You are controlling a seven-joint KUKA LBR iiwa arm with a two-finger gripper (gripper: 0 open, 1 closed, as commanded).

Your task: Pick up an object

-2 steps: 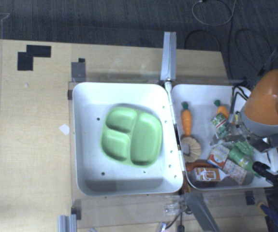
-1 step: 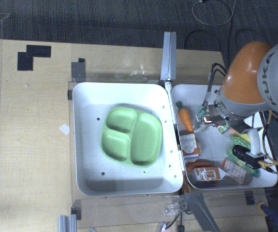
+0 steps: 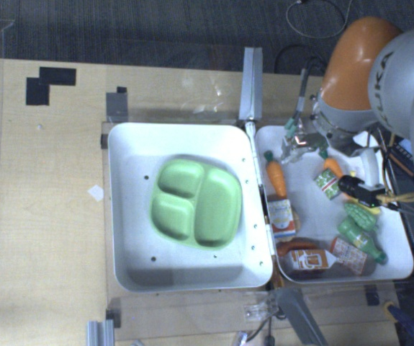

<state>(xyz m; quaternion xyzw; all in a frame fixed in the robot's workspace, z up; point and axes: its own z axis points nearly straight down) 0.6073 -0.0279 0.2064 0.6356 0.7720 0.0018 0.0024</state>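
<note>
Green three-compartment tray (image 3: pixel 196 202) in left white bin (image 3: pixel 124 215); black tape patches (image 3: pixel 48 83) on bench (image 3: pixel 41 215).

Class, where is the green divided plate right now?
The green plate lies in the middle of the left bin, left of the right bin's carrot.

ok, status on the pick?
Gripper low at right bin's back-left corner, nothing seen held. Carrot just in front of it. Green divided tray alone in left bin.

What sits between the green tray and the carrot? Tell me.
In the camera view, between the green tray and the carrot lie bare white bin floor and the bins' adjoining rims.
</note>
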